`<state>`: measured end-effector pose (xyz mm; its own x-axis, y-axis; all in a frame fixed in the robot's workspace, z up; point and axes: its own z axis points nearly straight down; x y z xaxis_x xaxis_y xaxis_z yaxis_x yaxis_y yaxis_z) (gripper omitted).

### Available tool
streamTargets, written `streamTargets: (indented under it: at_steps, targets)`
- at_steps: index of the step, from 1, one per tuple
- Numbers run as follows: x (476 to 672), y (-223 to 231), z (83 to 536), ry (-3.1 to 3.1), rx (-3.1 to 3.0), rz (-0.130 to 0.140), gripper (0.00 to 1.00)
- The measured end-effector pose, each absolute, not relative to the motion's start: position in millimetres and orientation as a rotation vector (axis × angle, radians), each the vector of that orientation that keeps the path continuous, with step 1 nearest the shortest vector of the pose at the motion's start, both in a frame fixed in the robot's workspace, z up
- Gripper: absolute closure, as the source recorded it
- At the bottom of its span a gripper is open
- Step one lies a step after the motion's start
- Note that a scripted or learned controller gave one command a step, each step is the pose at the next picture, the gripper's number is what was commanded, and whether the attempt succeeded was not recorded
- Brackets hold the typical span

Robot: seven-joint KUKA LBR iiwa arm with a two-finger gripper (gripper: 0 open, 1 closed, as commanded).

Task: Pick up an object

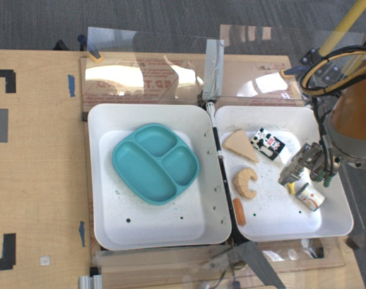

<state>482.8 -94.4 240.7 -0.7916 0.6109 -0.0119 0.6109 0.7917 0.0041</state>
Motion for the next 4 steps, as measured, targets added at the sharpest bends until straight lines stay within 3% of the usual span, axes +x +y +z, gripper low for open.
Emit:
streamTargets:
  at_steps: [4]
  targets:
    - [489.1,-92.7,282.6,2.944,0.990,-0.001,1.00]
